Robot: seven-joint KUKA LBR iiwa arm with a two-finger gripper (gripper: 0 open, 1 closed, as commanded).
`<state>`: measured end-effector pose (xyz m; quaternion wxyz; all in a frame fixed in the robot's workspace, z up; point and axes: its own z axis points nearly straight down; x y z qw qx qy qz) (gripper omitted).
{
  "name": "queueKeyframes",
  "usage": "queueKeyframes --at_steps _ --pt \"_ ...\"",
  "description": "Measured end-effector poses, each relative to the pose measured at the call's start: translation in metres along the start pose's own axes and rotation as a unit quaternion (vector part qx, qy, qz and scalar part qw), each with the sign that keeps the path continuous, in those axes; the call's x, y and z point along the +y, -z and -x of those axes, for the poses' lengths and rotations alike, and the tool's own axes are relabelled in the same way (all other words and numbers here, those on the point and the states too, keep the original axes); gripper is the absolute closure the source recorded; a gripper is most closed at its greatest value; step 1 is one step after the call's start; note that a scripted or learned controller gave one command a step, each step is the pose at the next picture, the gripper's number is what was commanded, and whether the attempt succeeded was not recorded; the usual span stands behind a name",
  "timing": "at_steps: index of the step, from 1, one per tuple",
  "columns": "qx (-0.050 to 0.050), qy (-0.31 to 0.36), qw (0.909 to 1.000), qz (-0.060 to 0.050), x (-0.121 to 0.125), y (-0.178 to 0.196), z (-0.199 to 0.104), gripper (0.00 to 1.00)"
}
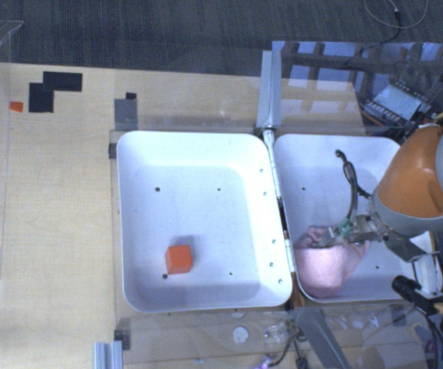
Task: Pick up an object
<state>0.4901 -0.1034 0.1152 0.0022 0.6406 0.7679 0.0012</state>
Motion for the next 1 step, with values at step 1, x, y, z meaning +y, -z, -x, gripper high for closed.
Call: queueKeyframes --at_steps 1 --pt "-0.002 -0.057 0.9983 0.007 -0.0065 -0.023 0.0529 0.0"
